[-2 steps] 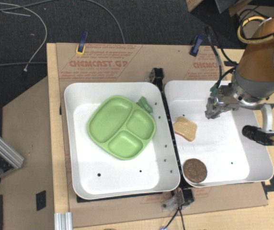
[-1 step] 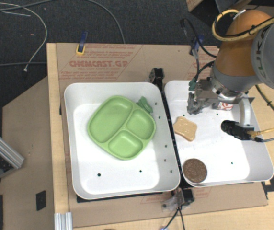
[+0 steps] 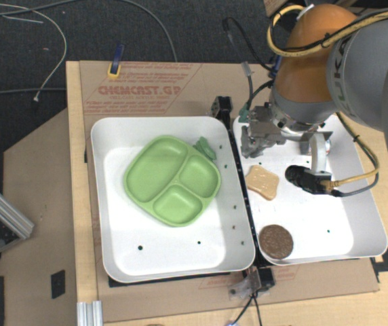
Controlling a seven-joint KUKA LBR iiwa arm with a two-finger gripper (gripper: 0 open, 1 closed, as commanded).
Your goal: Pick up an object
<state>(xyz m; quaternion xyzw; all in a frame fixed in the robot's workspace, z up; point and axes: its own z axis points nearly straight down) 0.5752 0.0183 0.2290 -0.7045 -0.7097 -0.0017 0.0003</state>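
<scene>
The end effector hangs over the far-left corner of the right bin; whether it is open or closed cannot be told, and nothing shows in its grip. A tan toast piece lies just beside it at six o'clock, with a brown round cookie farther along that line. A green divided plate sits in the left bin, at nine o'clock.

Green divided plate: smooth plastic, slight sheen. Both white bins: glossy plastic. At 5 o'clock, brown disc looks rough, matt. Tan toast-like piece: matt. Cardboard sheet under bins: matt, printed. Arm's orange band: smooth, semi-gloss.
</scene>
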